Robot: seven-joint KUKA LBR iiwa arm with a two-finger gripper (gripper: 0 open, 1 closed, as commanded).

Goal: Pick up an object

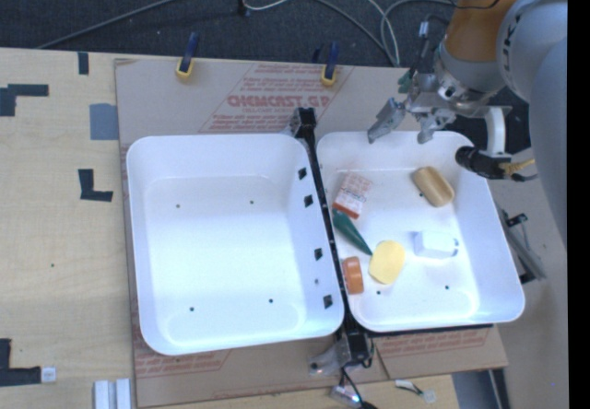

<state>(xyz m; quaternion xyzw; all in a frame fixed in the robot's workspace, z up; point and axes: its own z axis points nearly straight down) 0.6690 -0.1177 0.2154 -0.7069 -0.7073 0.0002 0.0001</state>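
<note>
Gripper (406,128) fingers apart, empty, over the right bin's (498,306) far rim; we'd probably clip that rim descending here.

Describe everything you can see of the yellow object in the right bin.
The yellow object is a small, rounded, flattish piece with a smooth, matte look, perhaps foam or plastic. It lies on the floor of the right bin, near its front. An orange block lies close to its left and a green piece above-left; whether they touch is unclear.
</note>
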